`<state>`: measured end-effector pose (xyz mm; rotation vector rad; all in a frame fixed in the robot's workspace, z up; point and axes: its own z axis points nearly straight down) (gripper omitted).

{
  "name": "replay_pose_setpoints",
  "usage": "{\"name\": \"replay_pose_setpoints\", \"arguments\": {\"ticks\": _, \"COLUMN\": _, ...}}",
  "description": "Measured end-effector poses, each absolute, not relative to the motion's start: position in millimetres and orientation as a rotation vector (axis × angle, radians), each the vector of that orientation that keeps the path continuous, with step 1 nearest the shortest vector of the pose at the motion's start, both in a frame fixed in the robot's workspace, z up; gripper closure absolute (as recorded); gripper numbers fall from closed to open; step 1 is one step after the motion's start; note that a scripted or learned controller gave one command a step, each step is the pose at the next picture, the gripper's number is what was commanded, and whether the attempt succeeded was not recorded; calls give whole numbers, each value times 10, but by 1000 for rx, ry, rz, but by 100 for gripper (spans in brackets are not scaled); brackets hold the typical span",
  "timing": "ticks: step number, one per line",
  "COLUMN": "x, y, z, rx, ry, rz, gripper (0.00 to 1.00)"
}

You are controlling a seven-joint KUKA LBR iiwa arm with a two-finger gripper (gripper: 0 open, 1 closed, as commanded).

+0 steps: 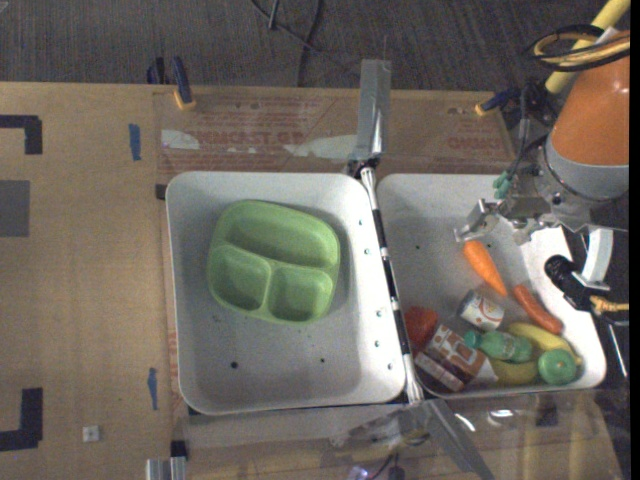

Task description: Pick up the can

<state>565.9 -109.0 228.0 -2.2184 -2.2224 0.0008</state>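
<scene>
On the far left the bare wooden bench (80, 268) shows black corner marks and a few strips of blue tape. Next comes the left bin (200, 368), a shallow white tray holding one thing: a green plate (273, 260) with three compartments, lying flat toward the upper middle of the bin. A metal strip (372, 118) runs down from the top of the bench to the seam where the two bins meet. Right of that seam is the right bin (430, 218), with its upper left part bare and its things crowded along the lower edge. From the left these are a red piece (420, 323) against the bin's left wall, a small brown carton (452, 356) just below and right of it, and then the can (482, 311), small and white with an orange label, lying tilted just above the carton. An orange carrot (480, 265) lies just above the can, pointing down toward it. Right of the can are a green bottle (506, 346), a second carrot (537, 309), two yellow bananas (530, 353) and a green round fruit (558, 366) in the lower right corner. The gripper (500, 211) hangs over the upper right part of this bin, above the first carrot and well apart from the can; whether its jaws are spread or closed cannot be told, and nothing is seen between them. The arm (590, 118) rises from it toward the upper right.
</scene>
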Motion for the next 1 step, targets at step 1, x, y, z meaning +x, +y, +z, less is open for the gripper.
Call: {"name": "replay_pose_setpoints", "arguments": {"ticks": 1, "x": 5313, "y": -1221, "z": 897, "rx": -2340, "ry": -2104, "rz": -9, "gripper": 0}}
